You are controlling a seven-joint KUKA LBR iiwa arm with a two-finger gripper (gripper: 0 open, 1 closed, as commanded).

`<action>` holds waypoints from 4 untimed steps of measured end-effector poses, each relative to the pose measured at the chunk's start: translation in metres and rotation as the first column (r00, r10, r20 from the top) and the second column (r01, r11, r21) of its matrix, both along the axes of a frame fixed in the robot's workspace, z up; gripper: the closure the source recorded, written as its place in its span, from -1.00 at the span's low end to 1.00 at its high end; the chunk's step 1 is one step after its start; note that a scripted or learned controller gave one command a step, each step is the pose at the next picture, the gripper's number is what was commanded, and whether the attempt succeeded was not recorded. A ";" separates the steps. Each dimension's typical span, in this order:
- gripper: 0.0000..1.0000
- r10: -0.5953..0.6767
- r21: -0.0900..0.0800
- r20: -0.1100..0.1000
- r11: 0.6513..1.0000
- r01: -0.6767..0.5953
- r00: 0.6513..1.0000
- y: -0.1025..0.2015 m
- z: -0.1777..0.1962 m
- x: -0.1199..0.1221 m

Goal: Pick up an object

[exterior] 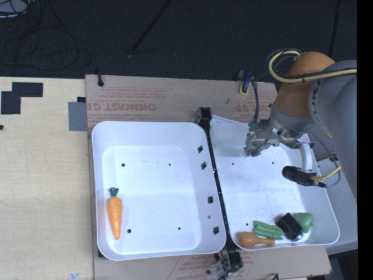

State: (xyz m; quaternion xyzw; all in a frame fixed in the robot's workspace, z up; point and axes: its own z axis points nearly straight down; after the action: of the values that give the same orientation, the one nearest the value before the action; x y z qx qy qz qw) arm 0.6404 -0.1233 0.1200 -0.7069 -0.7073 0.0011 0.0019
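Note:
An orange toy carrot (115,213) with a green top lies near the front left corner of the left bin (148,134). In the right bin (256,191), along the front edge, lie a tan pear-shaped toy (254,240), a green pod-like toy (268,230), a small black block (289,226) and a green rounded toy (304,220), all close together. My gripper (254,149) hangs over the back part of the right bin, well away from those toys, with nothing seen between its fingers.
The two white bins sit side by side on a cardboard sheet (169,101), joined by a black clamped divider (211,174). A wooden bench top (41,174) extends to the left. The arm's grey body (335,115) covers the right bin's back right corner.

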 end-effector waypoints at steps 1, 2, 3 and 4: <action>1.00 0.002 -0.003 0.015 1.000 -0.002 1.000 0.008 0.122 0.006; 1.00 0.002 -0.004 0.020 1.000 -0.002 1.000 0.017 0.291 -0.018; 1.00 0.004 -0.001 0.005 1.000 -0.004 1.000 0.071 0.308 -0.035; 1.00 0.004 -0.001 0.014 1.000 -0.004 1.000 0.106 0.425 -0.034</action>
State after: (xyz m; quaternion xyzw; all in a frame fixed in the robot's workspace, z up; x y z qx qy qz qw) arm 0.6069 -0.0172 0.5453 -0.7053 -0.7089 -0.0038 -0.0035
